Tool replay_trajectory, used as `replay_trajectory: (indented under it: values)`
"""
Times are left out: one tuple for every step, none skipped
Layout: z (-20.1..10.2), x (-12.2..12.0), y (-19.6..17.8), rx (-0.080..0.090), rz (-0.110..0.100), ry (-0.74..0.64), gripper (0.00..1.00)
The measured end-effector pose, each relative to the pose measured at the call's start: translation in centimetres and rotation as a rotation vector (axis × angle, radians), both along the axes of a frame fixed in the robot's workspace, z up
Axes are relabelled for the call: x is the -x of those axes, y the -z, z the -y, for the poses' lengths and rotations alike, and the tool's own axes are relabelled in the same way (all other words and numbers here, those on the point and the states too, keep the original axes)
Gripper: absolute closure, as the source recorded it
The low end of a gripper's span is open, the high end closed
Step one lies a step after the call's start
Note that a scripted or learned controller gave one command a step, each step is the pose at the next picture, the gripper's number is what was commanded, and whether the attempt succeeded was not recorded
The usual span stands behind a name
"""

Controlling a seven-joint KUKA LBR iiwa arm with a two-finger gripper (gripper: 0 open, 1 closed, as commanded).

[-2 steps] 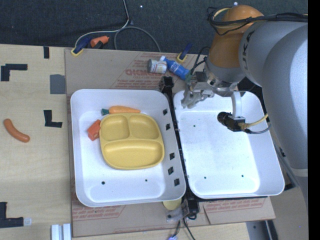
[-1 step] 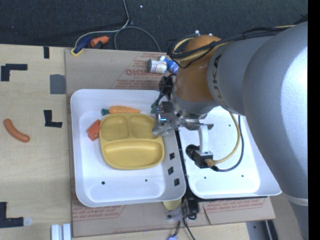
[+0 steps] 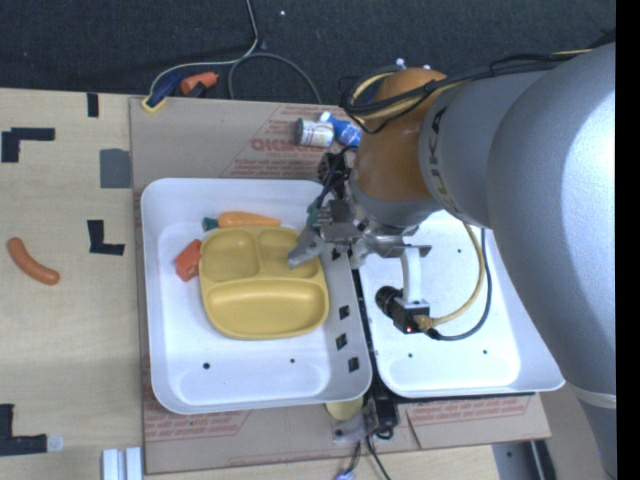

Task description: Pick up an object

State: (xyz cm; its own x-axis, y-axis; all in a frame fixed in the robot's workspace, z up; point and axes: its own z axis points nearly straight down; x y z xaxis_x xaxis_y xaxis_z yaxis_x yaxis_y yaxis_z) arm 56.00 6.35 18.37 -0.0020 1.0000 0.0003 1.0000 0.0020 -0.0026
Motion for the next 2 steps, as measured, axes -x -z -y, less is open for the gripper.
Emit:
replay_trajectory:
  values:
    - [0.7,8.0,0.0,0.0,-0.006,0.003,0.0]
    - [8.6,7.4,-13.6,0.003,0.018,0.008,0.0]
